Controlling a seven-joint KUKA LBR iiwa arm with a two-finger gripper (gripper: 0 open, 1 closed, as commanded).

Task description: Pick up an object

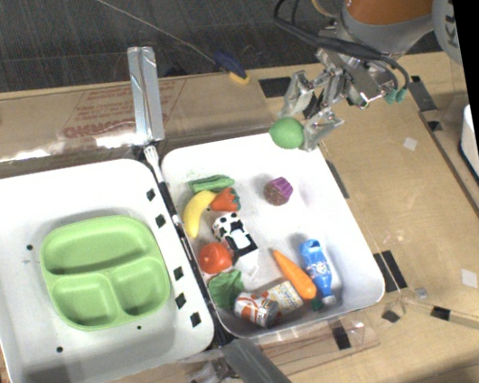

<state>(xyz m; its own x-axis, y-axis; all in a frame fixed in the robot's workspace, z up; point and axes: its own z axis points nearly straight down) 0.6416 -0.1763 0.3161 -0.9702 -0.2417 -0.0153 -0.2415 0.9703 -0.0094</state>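
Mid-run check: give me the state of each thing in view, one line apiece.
gripper: raised over the right bin's far right corner, shut on the green ball.
green ball: held, lifted off the bin.
green tray: flat in the left bin.
banana: lying in the right bin.
blue bottle: lying on its side.
carrot: lying beside the bottle.

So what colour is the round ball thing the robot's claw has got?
Green. The ball sits between the gripper's fingers, clearest in the camera view.
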